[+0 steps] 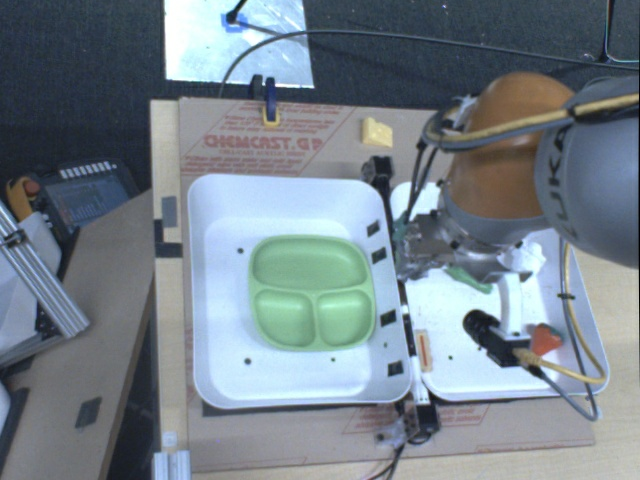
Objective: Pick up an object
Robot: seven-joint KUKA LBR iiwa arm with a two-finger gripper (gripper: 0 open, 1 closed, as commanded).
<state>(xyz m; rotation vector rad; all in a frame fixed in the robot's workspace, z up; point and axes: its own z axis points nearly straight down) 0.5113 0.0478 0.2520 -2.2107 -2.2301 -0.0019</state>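
Note:
My gripper hangs low over the left part of the right bin, close to the divider between the bins, under the orange band of the arm. A green object lies partly under the wrist, just right of the gripper. An orange-red object rests near the bin's right side. A white object peeks out beside the arm. The arm hides much of the right bin's floor.
The left bin holds a green divided plate. A yellow block lies on the cardboard behind the bins. A yellow and blue clamp stands at the back edge. A small orange tag sits by the divider.

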